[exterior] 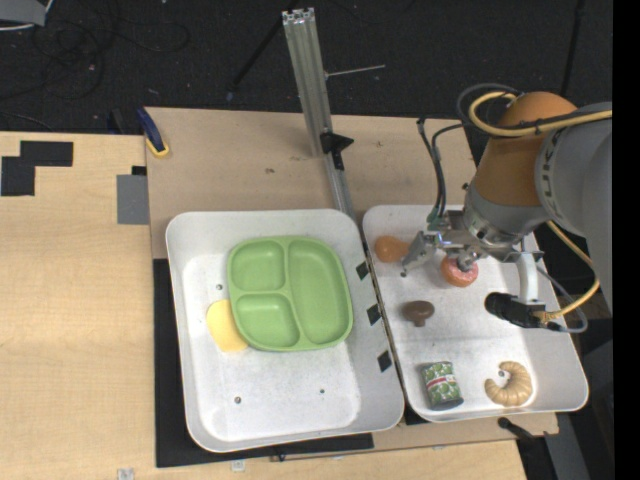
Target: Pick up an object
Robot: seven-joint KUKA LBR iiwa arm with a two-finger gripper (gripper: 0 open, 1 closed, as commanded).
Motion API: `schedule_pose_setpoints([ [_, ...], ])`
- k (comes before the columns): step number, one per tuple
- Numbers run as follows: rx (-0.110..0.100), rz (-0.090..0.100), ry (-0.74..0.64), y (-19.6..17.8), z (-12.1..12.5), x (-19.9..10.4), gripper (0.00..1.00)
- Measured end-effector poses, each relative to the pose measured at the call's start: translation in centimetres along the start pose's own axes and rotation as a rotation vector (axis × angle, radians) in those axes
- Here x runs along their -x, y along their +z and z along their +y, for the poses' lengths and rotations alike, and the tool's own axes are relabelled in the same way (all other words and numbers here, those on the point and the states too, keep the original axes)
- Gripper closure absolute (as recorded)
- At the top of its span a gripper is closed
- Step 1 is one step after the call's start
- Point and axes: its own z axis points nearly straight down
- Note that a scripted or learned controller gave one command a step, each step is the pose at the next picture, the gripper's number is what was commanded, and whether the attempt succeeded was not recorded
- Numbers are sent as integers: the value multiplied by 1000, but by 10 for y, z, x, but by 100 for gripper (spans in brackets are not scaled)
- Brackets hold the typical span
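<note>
Pale wood desk carries two white bins; the left bin (200, 388) holds a green tray (290, 293) and a yellow piece (224, 328). In the right bin (560, 383), near its far edge, the gripper (447, 251) hangs just over a red ball (461, 271); whether it is wide or narrow cannot be told. The ball looks light, smooth and rounded, likely to roll or slip, so it should be pinched across its middle. An orange piece (388, 249), brown mushroom (419, 312), can (440, 384) and croissant (509, 384) lie apart.
</note>
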Motion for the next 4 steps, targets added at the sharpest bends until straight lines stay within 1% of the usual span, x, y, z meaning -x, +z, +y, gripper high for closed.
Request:
schedule_pose_setpoints([
  [1, 10, -2, 2, 35, 2, 1, 0],
  [2, 6, -3, 6, 28, 1, 2, 100],
  [3, 8, 0, 4, -15, -2, -1, 100],
  [4, 10, -1, 2, -74, 5, 7, 100],
])
